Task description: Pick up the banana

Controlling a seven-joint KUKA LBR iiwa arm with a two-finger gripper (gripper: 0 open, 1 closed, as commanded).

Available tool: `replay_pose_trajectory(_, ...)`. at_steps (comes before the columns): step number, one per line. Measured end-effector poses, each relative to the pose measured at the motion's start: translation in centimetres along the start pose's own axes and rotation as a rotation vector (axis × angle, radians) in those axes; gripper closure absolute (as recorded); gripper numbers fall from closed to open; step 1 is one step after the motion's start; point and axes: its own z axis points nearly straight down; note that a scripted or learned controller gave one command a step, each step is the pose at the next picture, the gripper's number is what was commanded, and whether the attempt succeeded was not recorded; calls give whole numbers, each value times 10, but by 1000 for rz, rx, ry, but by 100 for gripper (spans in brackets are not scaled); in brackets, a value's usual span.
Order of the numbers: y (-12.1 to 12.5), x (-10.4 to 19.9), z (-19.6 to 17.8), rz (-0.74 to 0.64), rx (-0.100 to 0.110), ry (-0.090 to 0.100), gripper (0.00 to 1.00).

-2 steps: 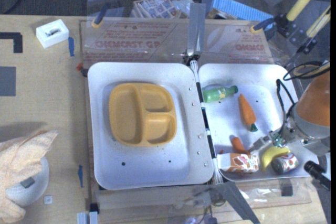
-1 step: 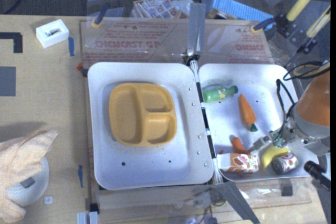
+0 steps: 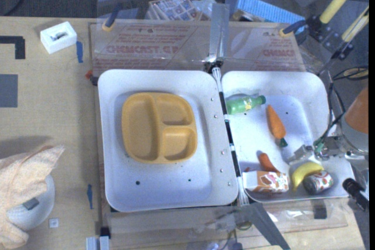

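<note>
The yellow banana [image 3: 305, 172] lies in the right bin [image 3: 310, 86], near its front right corner, curved over a dark can [image 3: 319, 184]. My gripper [image 3: 304, 151] reaches in from the right edge and hangs just above and behind the banana, close to it. I see nothing held in it. The arm's orange band [image 3: 358, 114] shows at the far right.
In the right bin there are also a green bottle [image 3: 243, 103], a carrot [image 3: 276, 122], a small orange piece [image 3: 267, 161] and an orange carton [image 3: 268, 181] left of the banana. A yellow divided tray [image 3: 158, 127] sits in the left bin [image 3: 111, 143].
</note>
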Motion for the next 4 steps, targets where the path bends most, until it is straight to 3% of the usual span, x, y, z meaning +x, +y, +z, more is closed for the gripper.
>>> replay_pose_trajectory(1, 4, 60, 1, -84, 0, -12, 0)
replay_pose_trajectory(2, -4, -10, 1, -486, 4, -15, 0)
replay_pose_trajectory(3, -3, -11, -11, -482, -3, -18, 100)
replay_pose_trajectory(4, 34, 39, -77, -624, 8, -10, 100)
